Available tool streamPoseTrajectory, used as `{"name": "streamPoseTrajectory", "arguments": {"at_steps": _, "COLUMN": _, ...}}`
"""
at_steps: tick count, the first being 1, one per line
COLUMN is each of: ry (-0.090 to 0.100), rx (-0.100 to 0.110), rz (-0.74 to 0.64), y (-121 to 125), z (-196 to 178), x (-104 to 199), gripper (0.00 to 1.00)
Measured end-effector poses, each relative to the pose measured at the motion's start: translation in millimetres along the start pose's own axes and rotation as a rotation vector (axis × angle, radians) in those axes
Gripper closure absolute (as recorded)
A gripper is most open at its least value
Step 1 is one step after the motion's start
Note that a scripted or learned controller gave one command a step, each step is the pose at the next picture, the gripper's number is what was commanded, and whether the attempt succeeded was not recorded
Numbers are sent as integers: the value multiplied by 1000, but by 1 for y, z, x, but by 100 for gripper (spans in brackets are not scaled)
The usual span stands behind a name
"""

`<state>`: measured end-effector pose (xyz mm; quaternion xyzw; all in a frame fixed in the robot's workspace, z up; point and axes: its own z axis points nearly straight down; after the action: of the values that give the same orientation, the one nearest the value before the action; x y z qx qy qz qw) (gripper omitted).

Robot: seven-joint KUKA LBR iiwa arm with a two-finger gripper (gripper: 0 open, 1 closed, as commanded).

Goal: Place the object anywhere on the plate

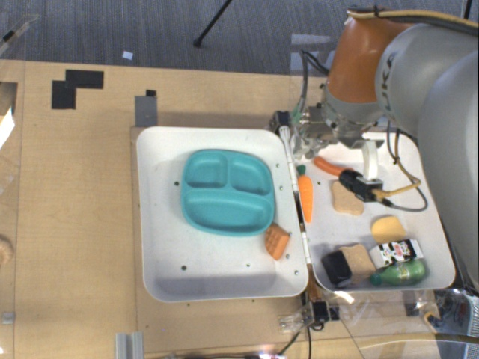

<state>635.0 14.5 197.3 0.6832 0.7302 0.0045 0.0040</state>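
Gripper sits low at the far-left corner of the right bin, just above a carrot lying along the dividing wall; whether it is apart or together, cannot tell. Teal plate rests in the left bin, with a brown pastry piece touching its near-right edge. Risk: the carrot lies tight against the wall, so a descent may strike the rim or merely nudge it; a second carrot piece nearby could confuse the pick.
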Motion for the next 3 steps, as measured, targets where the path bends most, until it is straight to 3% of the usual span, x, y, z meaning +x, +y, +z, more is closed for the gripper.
{"name": "streamPoseTrajectory", "arguments": {"at_steps": 1, "ry": 6, "rx": 7, "rz": 105, "y": 11, "z": 7, "x": 100, "gripper": 100}}
{"name": "streamPoseTrajectory", "arguments": {"at_steps": 2, "ry": 4, "rx": 15, "rz": 95, "y": 3, "z": 55, "x": 173, "gripper": 100}}
{"name": "streamPoseTrajectory", "arguments": {"at_steps": 3, "ry": 8, "rx": -3, "rz": 148, "y": 28, "z": -25, "x": 225, "gripper": 100}}
